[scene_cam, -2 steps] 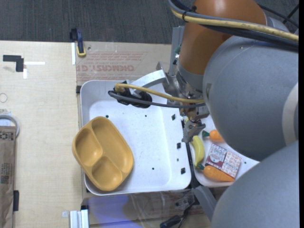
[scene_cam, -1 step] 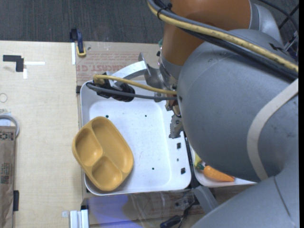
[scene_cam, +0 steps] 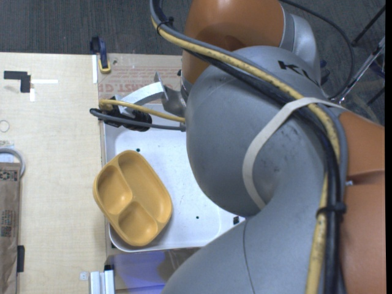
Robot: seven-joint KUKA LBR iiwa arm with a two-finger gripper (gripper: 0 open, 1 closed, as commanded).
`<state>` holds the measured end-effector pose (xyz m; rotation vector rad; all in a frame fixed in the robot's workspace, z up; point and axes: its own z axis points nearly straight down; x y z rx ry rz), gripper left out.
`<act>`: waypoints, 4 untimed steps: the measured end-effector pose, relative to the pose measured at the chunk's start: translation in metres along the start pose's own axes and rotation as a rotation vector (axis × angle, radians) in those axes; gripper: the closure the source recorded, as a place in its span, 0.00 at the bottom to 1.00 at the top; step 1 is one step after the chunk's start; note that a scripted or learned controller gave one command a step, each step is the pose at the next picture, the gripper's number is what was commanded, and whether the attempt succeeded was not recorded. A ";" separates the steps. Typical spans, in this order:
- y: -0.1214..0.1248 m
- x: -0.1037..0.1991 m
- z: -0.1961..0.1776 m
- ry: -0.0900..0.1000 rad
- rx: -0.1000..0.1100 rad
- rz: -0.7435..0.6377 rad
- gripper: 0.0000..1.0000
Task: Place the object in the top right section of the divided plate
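Observation:
A yellow divided plate [scene_cam: 131, 199] lies tilted in the lower left of the white bin [scene_cam: 190, 225]. It has three sections, and all three look bare. The grey arm with its orange band [scene_cam: 229, 17] covers most of the bin and the right half of the view. The arm's body hides the gripper, and I can pick out no object for the plate.
A black and yellow cable bundle [scene_cam: 131, 116] runs across the bin's upper left edge. A pale wooden benchtop [scene_cam: 49, 133] lies to the left, with a brown pouch [scene_cam: 9, 213] at its left edge and a black marker [scene_cam: 18, 78] near the top.

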<state>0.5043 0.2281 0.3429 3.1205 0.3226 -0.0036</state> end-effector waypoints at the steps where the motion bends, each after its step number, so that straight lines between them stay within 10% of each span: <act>1: 0.002 0.001 -0.008 -0.002 -0.004 0.003 1.00; 2: 0.046 -0.035 -0.098 -0.002 -0.001 -0.382 1.00; 4: -0.003 -0.027 0.160 -0.004 0.001 -0.223 1.00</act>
